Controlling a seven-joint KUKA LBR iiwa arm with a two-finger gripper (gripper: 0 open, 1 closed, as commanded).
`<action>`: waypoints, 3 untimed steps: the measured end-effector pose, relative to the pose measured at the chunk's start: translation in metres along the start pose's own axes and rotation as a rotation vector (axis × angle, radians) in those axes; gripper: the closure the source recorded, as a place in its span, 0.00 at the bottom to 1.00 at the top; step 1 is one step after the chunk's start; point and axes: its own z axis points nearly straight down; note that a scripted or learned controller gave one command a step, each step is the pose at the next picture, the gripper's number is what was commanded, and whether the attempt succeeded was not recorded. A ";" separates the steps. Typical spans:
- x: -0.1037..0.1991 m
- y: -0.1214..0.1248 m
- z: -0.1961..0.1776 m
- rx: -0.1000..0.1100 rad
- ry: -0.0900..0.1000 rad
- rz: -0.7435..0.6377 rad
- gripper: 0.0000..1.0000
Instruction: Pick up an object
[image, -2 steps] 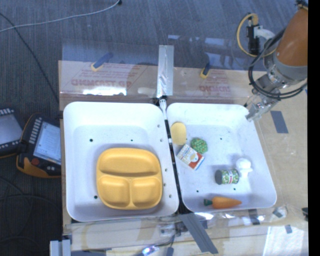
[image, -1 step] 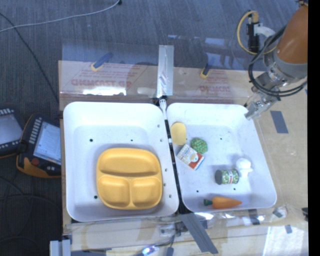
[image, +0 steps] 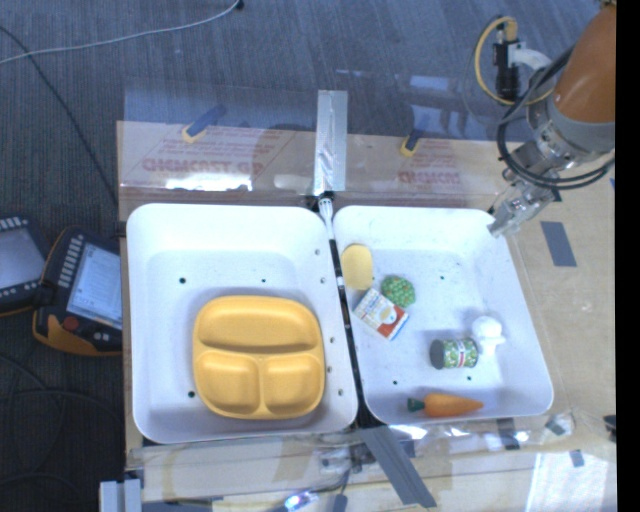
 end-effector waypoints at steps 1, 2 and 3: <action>-0.004 0.001 -0.011 -0.018 0.024 -0.583 1.00; -0.008 0.000 0.010 -0.024 0.018 -1.065 1.00; -0.019 0.029 -0.031 -0.021 0.017 -1.078 1.00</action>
